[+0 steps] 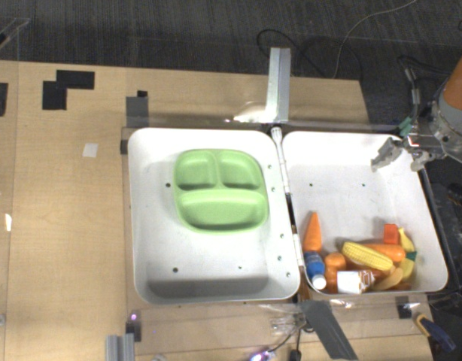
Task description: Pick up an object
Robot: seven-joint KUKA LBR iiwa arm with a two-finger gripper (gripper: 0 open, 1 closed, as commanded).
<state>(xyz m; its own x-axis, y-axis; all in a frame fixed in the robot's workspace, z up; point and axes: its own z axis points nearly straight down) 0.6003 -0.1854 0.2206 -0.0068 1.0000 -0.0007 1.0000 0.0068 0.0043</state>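
Several toy foods lie heaped in the front of the right bin: an orange carrot, a yellow corn cob, a small blue-capped bottle, a white bottle with a red label, a banana and a red block. My gripper hangs over the bin's back right corner, well behind the pile. It is open, with nothing between its fingers.
A green divided plate rests in the left bin. A metal post rises behind the wall between the bins. Bare white floor spans the back half of the right bin. Cables trail over the dark floor behind.
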